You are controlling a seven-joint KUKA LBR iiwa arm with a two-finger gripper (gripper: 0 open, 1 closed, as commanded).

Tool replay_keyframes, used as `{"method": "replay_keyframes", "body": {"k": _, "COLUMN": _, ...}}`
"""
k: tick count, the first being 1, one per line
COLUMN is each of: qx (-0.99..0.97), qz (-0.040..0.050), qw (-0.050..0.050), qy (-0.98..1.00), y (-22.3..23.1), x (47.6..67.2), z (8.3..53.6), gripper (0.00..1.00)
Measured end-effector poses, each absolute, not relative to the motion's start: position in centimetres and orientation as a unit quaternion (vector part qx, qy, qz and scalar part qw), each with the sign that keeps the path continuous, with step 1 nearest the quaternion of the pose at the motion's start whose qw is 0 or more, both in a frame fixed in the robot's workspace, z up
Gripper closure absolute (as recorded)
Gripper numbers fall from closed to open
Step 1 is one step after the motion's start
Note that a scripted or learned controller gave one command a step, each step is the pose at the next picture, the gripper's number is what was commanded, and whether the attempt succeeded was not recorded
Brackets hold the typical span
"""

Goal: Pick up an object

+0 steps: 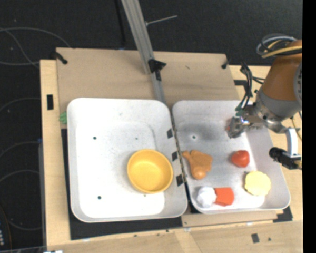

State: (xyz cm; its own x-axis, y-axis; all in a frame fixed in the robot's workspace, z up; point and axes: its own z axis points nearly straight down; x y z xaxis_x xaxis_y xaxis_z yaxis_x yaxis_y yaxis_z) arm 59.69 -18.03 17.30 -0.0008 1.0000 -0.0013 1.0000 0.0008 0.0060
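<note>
Objects to pick lie mostly in the right bin (200, 120), while the left bin (95, 120) has 1 yellow bowl (149, 171). The arm (282, 86) brings the gripper (235, 126) low over the right bin's upper part, above the red ball (240, 158); I cannot tell its state. Near the ball are an orange-brown pear shape (197, 162), a pale yellow disc (257, 183), an orange block (224, 195) and a white lump (205, 196). I think it is best to center over 1 item standing apart before descending.
</note>
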Motion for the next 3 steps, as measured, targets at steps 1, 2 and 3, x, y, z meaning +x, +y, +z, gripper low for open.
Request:
{"method": "replay_keyframes", "body": {"k": 1, "qx": 0.706, "qz": 0.0002, "qw": 0.001, "qy": 0.708, "y": -18.4, "x": 59.8, "z": 21.4, "gripper": 1.0}}
{"method": "replay_keyframes", "body": {"k": 2, "qx": 0.706, "qz": 0.0004, "qw": 0.001, "qy": 0.708, "y": -18.5, "x": 59.8, "z": 25.2, "gripper": 1.0}}
{"method": "replay_keyframes", "body": {"k": 3, "qx": 0.706, "qz": -0.0001, "qw": 0.0, "qy": 0.708, "y": -14.0, "x": 61.0, "z": 24.1, "gripper": 1.0}}
